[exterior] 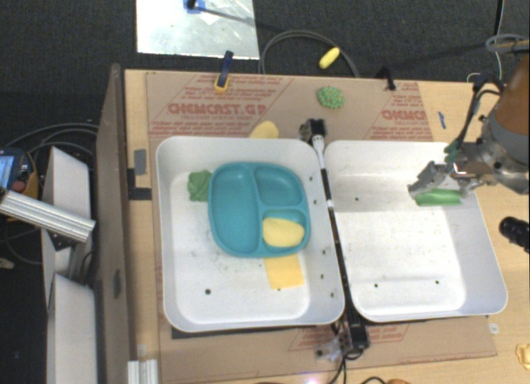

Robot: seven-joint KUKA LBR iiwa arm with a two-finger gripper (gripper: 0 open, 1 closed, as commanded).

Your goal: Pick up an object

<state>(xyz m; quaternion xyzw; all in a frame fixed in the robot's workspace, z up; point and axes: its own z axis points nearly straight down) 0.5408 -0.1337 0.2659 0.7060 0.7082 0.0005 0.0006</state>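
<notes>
Two white bins side by side on a cardboard-covered bench. Left bin [178, 208] carries most of the clutter: teal divided plate [252, 208] near the middle, yellow lemon-like piece [283, 232] sitting in its lower right compartment, flat yellow slice [286, 272] poking out from under the plate's front edge, green leafy piece [199, 184] touching its left rim. Right bin [397, 291] has one item, a green stick-shaped object [439, 198] lying flat near the bin's upper right wall, likely the pick target since the arm is over it. Gripper [432, 180] comes in from the right, low, right above or touching the stick's left end. Jaw state: cannot tell at this angle. Grasp not confirmed. Outside the bins: green lump [330, 97], yellow bit [265, 131], out of play.
</notes>
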